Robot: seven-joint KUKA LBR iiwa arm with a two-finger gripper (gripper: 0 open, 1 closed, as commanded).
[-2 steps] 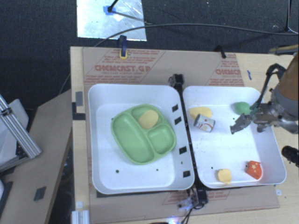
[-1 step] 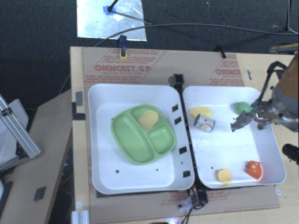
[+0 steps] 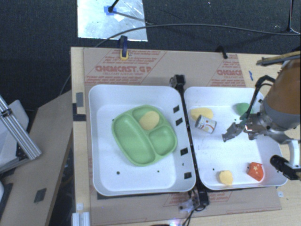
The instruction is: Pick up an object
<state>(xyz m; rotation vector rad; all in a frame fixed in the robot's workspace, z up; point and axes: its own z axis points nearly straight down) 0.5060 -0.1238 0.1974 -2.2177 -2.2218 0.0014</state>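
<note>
Gripper (image 3: 231, 133) sits over the middle of the right bin (image 3: 268, 180), pointing left. Fingers too small and dark to resolve: cannot tell how far apart, nor whether anything sits between them. Small can (image 3: 205, 124) lies on its side just left of the gripper, apart from it. Yellow piece (image 3: 201, 113) touches the can's upper side. Green object (image 3: 242, 108) near the bin's far edge, partly behind the arm. Red object (image 3: 255, 171) and small yellow object (image 3: 225, 177) near the front edge. Left bin (image 3: 101, 173) holds a green divided plate (image 3: 136, 142), a yellow item (image 3: 149, 120) in its upper compartment.
</note>
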